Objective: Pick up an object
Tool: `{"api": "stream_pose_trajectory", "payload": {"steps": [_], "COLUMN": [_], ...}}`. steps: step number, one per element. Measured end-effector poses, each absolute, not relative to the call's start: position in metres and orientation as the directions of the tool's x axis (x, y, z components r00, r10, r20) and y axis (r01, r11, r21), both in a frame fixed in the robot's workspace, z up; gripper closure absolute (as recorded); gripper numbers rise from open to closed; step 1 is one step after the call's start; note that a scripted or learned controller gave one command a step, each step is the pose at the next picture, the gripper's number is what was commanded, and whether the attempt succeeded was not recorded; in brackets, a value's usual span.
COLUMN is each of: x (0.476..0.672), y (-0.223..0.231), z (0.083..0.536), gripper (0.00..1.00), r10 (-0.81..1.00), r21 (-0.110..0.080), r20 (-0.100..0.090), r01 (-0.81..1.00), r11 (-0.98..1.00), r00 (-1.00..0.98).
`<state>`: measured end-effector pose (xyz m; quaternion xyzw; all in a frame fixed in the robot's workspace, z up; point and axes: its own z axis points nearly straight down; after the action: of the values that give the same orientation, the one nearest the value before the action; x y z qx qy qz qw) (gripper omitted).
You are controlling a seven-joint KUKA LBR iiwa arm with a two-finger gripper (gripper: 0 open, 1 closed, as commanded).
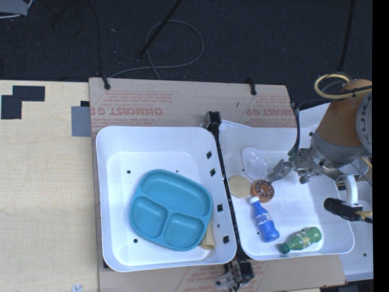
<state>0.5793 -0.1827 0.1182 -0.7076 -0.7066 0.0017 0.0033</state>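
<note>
The arm is reaching in from the right over the right-hand bin (pixel 340 248), w/ the gripper (pixel 285 168) hanging low near the bin's middle. Fingers are looking spread apart, nothing btwn them, so I'm reading this as the approach step, not a lift yet.

Nearest candidate is the small round donut-like thing (pixel 262 190), brown w/ speckles, lying flat on the bin floor just left of and below the fingertips. It's touching or almost touching a pale tan disc (pixel 239 186) on its left. Above them a clear plastic item (pixel 254 159) is sitting, hard to make out against the white.

Further down, a blue bottle (pixel 264 219) w/ white cap is lying on its side, and a green bottle (pixel 301 239) is lying near the bin's lower right corner, both well apart from the gripper.

Next move, prob: shift a bit left and down so the fingers are straddling the donut, then drop and close. It's low and flat, so fingers would need to be getting right down to the floor; the tan disc crowding one side could be getting in the way.

The left bin (pixel 115 145) is holding a blue divided tray (pixel 170 208), w/ a waffle cone (pixel 208 240) peeking out at its lower right edge.
</note>
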Motion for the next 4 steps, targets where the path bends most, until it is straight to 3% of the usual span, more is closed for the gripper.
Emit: {"api": "stream_pose_trajectory", "payload": {"steps": [1, 2, 3, 4], "x": [0.580, 0.573, 0.573, 0.577], "y": [-0.184, -0.192, -0.193, -0.149], "z": [0.131, 0.187, 0.204, 0.202], "gripper": [1.00, 1.00, 1.00, 1.00], "r10": [1.000, 1.000, 1.000, 1.000], "r21": [-0.004, 0.002, 0.000, -0.003], "r20": [0.001, -0.001, 0.000, 0.003], "r01": [1.000, 1.000, 1.000, 1.000], "r11": [-0.004, -0.006, -0.004, 0.004], "r00": [0.004, 0.006, 0.004, -0.004]}}
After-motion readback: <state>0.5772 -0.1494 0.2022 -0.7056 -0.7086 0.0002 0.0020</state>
